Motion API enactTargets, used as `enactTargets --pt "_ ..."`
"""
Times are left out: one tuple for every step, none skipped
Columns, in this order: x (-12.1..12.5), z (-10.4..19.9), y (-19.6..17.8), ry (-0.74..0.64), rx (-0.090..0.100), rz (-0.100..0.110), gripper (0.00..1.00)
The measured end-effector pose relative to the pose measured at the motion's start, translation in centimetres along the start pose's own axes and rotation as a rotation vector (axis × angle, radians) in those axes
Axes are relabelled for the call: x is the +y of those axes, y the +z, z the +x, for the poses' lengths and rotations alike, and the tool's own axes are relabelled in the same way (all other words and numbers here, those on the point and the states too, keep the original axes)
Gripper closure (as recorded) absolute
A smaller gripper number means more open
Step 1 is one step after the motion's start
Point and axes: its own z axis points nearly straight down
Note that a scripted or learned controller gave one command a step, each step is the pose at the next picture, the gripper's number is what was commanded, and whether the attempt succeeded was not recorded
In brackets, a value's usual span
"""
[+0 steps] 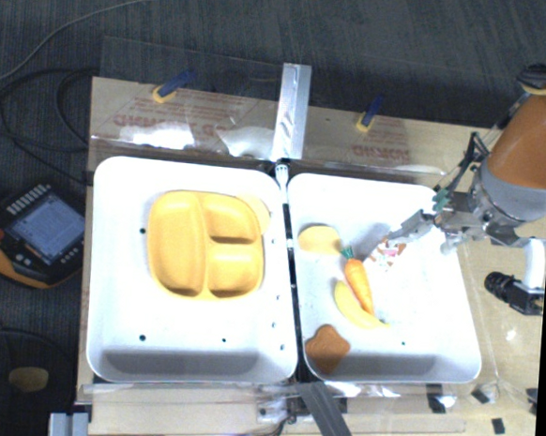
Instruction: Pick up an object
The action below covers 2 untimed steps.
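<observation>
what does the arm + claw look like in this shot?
The arm is grey with a rounded orange band above the wrist. Thin dark cables run along its left side. The claw is slim and grey-silver, tapering toward its tip, on a boxy grey metal mount.

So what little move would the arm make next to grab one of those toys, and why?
Probably a short drop toward the toy carrot. The gripper hangs in the right bin, just above the carrot's green top, with nothing between its fingers. The carrot lies across a yellow banana, so it sits uppermost and nearest.
</observation>
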Motion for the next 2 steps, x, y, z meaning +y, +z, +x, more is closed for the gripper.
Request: enactTargets --pt "-6.53 5.49 12.62 -0.266 -0.004 -0.012 0.0" --pt "-6.39 5.53 11.63 -0.266 -0.003 -0.016 1.0"
